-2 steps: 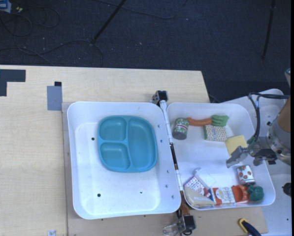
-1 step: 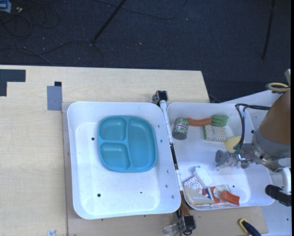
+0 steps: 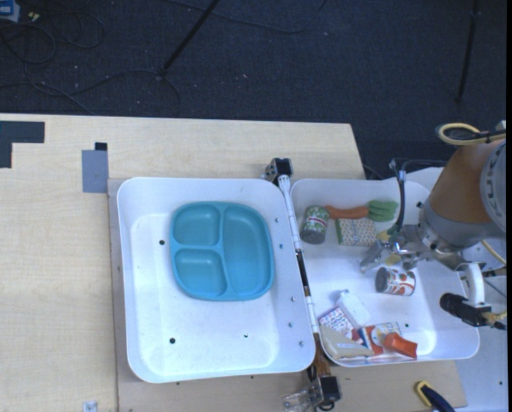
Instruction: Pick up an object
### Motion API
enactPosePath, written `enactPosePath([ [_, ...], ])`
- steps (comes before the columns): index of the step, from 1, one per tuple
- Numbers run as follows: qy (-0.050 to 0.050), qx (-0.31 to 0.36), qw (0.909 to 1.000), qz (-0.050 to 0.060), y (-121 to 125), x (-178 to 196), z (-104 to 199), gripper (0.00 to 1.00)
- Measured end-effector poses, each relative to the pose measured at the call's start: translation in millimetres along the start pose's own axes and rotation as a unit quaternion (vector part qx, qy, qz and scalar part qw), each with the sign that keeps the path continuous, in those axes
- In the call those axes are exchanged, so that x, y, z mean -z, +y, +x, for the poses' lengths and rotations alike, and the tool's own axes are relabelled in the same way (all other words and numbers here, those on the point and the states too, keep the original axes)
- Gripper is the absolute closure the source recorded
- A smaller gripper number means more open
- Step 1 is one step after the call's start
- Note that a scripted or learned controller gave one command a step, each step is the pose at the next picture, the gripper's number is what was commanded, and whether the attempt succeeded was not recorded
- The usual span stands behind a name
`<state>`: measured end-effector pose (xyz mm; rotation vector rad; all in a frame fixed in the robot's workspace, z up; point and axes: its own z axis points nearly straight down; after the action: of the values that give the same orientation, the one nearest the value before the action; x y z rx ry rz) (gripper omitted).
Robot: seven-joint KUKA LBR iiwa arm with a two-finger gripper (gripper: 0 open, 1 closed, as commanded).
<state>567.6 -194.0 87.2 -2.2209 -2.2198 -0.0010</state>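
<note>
The arm (image 3: 470,197) reaches in from the right, its orange band above the grey wrist, over the right bin (image 3: 448,346). The gripper (image 3: 391,251) hangs low over that bin's middle, pointing toward the left bin (image 3: 144,359).

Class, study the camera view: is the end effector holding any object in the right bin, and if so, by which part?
Nothing visibly held. The end effector hovers beside the small can, with no object seen between its fingers.
</note>
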Motion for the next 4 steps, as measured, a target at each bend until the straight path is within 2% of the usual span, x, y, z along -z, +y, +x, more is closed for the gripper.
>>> enactPosePath([
  [1, 0.0, -0.002, 1.0, 0.0, -25, 0, 16, 0.0],
  [2, 0.0, 0.0, 1.0, 0.0, 43, 0, 69, 0.0],
  [3, -0.001, -0.001, 1.0, 0.001, -10, 0, 27, 0.0],
  [4, 0.0, -0.001, 1.0, 0.001, -59, 1, 11, 0.0],
])
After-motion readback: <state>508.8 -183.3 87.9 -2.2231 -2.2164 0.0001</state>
